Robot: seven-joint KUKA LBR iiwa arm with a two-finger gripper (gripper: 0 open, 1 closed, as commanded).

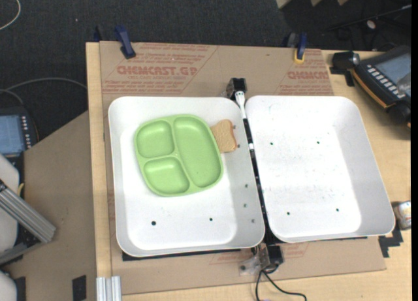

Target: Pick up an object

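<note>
A robotics lab; clamped bench board (196,64), trailing cables (274,286), teach pendant (385,78).

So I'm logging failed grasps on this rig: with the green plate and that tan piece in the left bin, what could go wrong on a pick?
1. The tan piece lies against the green divided plate, so closing fingers may catch the plate's rim instead.
2. It also sits near the left bin's right wall, leaving little room on that side.
3. The plate is wide and shallow; a grip on its rim could slip.
</note>
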